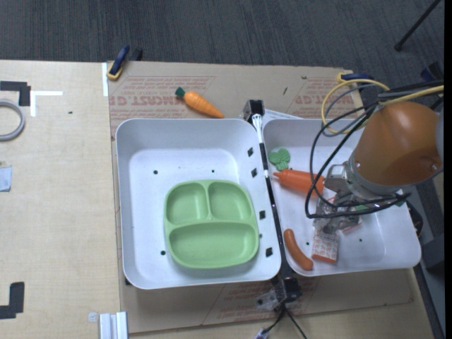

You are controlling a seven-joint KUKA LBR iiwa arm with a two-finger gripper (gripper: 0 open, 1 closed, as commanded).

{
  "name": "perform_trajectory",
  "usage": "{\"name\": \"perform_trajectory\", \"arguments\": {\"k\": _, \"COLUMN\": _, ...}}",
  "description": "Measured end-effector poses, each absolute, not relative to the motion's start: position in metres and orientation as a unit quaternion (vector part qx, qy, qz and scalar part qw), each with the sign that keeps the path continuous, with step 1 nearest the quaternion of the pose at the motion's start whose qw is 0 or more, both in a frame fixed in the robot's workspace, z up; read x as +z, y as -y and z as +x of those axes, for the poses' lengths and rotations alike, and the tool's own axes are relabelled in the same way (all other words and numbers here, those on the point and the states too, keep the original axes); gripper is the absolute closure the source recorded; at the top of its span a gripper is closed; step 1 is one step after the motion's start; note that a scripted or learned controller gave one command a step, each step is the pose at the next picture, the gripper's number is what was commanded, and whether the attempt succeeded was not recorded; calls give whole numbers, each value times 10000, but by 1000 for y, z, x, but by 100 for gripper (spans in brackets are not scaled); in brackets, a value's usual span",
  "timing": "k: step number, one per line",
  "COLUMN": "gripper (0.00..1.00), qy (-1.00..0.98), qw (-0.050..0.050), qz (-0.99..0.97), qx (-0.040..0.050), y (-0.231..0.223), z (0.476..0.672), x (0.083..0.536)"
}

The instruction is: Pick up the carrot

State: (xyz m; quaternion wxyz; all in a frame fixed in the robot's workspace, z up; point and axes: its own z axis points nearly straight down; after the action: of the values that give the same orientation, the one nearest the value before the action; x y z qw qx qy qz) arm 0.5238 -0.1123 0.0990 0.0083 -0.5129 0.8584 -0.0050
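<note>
Carrot [299,181]: lies in right bin [385,254], near its left wall, beside pincer [337,221]; pincer state cannot be told.

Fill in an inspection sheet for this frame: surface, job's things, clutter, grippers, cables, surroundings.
Surface: cardboard sheet under two white bins.
Job's things: carrot in the right bin, leafy end toward the divider; second carrot on the cardboard beyond the left bin.
Clutter: green divided plate in the left bin; sausage; small packet.
Grippers: gripper low over the right bin, fingers unclear.
Cables: black and yellow leads on the arm.
Surroundings: dark carpet.
</note>
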Motion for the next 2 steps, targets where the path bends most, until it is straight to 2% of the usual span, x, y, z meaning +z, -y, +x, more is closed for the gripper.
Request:
{"name": "perform_trajectory", "arguments": {"k": 1, "gripper": 100, "qy": -7959, "qw": 118, "qz": -6052, "qx": -90, "y": 107, "z": 492, "x": 99}}
{"name": "perform_trajectory", "arguments": {"k": 2, "gripper": 100, "qy": -7345, "qw": 21, "qz": -6786, "qx": -5, "y": 129, "z": 516, "x": 187}}
